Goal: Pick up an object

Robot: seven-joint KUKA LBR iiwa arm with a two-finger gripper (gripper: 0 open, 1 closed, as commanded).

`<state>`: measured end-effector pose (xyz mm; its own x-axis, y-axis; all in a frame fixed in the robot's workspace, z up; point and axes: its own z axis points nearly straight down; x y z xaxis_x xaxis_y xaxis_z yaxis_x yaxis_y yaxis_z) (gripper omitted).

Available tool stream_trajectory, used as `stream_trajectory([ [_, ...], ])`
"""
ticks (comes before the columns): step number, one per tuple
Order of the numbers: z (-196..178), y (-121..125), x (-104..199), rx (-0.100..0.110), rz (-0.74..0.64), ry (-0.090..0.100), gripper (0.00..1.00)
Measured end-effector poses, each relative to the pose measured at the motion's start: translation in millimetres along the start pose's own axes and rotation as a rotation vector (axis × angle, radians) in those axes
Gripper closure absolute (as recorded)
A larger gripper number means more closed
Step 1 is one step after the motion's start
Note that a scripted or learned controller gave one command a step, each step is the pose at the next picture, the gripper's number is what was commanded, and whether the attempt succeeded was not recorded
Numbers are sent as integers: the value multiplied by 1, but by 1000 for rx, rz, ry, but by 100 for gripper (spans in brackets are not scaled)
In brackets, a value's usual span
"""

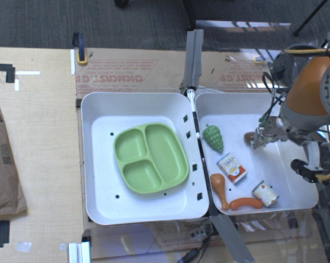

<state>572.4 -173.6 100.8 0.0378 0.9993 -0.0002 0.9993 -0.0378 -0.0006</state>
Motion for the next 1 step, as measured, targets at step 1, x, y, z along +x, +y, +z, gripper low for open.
stream_trajectory([
  [1, -36, -3, 74, 0, 117, 0, 100],
])
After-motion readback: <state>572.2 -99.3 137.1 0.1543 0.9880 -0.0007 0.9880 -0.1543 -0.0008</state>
